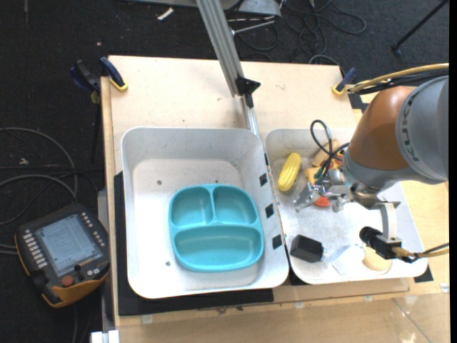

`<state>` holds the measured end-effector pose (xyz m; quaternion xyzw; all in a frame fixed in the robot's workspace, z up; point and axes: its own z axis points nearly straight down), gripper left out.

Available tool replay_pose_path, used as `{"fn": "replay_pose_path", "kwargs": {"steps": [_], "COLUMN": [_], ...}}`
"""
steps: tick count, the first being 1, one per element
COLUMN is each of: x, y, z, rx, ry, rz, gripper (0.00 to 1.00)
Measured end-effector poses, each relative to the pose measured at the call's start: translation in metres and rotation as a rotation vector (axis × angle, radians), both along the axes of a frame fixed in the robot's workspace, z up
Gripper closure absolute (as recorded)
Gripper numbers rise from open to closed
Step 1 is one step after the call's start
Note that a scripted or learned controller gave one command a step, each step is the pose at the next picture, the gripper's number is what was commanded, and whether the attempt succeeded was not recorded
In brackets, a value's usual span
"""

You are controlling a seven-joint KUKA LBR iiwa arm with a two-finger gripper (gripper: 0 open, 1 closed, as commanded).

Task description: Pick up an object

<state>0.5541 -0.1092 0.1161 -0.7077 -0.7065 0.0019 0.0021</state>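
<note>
The left bin (143, 148) on the counter (178, 91) holds a teal divided plate (214, 227), lying flat near the bin's middle. It is well apart from the arm and plays no evident part in the coming move.

The right bin (285, 138) holds the candidates. Nearest its left wall lies a yellow corn cob (289, 171), its long axis running roughly up and down the view with a slight lean to the right at the top. Below it, near the front left of the bin, sits a small black block (306, 248), lying flat.

The tool (314, 197) hangs low over the bin's middle, metal parts pointing left toward the cob. An orange-red item (322, 201) shows just beside the tool; whether it is touched cannot be told. How far the tool stands open cannot be told from this view, and nothing is plainly seen gripped.

Judgement: the cob lies just to the left of and slightly above the tool, and is the nearest clear target. Its long axis being near-vertical in view, a grasp across its short width would suit. The block lies below the tool, somewhat farther off.

At the bin's front right a pale round item (375, 261) sits beneath the arm's cabling.
</note>
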Motion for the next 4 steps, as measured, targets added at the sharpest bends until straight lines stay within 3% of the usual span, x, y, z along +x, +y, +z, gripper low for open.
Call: {"fn": "replay_pose_path", "kwargs": {"steps": [1,2,4], "x": [0.0,0.001,-0.003], "y": [0.0,0.0,-0.001], "z": [-0.021,-0.01,0.087], "rx": [0.0,-0.001,-0.002], "ry": [-0.005,-0.008,-0.012], "rz": [0.001,0.001,0.004], "gripper": [0.0,1.0,1.0]}}
